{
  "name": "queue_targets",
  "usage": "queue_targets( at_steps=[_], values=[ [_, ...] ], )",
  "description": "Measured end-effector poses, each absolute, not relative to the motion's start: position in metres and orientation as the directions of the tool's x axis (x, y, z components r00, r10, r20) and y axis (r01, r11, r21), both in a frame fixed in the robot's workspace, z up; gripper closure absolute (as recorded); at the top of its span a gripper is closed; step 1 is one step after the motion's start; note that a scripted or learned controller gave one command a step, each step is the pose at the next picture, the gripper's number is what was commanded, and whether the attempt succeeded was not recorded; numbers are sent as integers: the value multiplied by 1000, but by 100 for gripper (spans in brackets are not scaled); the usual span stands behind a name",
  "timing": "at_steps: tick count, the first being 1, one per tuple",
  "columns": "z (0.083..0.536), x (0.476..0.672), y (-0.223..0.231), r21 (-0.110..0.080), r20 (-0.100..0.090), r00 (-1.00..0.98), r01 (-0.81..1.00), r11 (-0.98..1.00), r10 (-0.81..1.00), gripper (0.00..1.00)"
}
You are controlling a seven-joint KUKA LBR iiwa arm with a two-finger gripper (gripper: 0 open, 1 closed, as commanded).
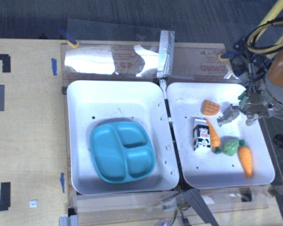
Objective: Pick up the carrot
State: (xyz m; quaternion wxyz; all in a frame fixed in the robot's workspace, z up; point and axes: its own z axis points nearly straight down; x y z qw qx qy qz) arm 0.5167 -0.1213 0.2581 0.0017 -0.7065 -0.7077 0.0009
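Hovering hand (237, 116) above right bin (188, 168), near carrot (245, 159)

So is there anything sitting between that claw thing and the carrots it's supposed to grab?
Nothing visible blocks it. The tool hangs above the right bin. One carrot lies just below-left of it beside a small cow toy; the other carrot lies lower, next to a green vegetable.
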Motion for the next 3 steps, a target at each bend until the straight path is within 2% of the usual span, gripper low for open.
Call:
queue_targets(
  at_steps=[1, 2, 3],
  values=[
    [138, 524, -166, -10, 3, -121, 993, 121, 993, 0],
    [91, 497, -193, 17, 2, -150, 989, 150, 989, 0],
    [98, 499, -190, 18, 5, -152, 988, 152, 988, 100]
  ],
)
